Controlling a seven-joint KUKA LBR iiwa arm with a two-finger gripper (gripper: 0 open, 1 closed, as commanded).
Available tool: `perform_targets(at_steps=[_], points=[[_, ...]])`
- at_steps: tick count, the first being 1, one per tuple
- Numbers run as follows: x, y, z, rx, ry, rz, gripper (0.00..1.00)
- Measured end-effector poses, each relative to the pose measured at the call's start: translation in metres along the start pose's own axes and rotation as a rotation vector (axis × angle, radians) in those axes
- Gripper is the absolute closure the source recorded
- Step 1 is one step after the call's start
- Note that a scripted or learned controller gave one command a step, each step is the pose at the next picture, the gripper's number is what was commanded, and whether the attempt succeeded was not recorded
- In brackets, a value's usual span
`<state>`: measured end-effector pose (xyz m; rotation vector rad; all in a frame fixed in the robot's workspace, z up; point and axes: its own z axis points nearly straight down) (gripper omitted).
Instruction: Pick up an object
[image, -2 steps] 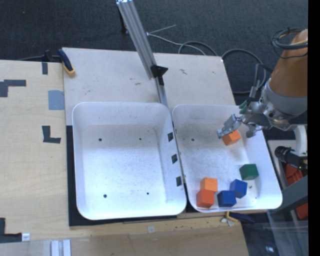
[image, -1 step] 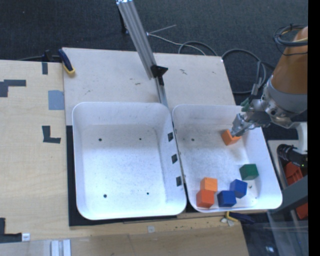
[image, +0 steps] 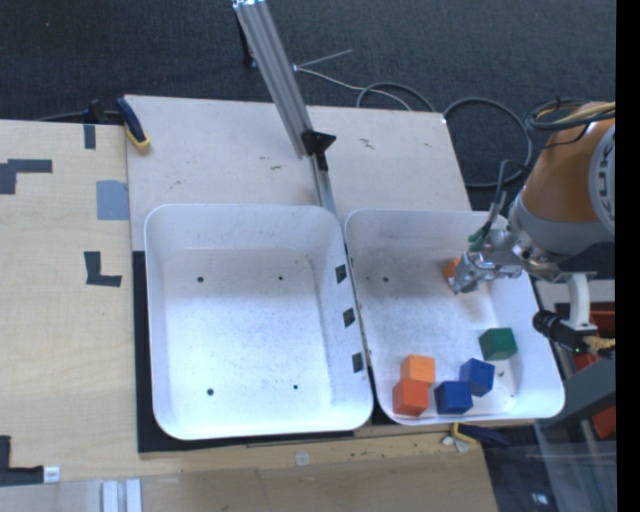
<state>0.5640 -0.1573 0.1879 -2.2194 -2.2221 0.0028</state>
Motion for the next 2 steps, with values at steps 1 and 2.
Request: perform_targets(at_steps=[1,2], points=[[0.0006,0.0002,-0.0098,0.000,0.000,-0.002,1.00],[0.0006,0.0001,-0.0093,0.001,0.000,-0.002,0.00]])
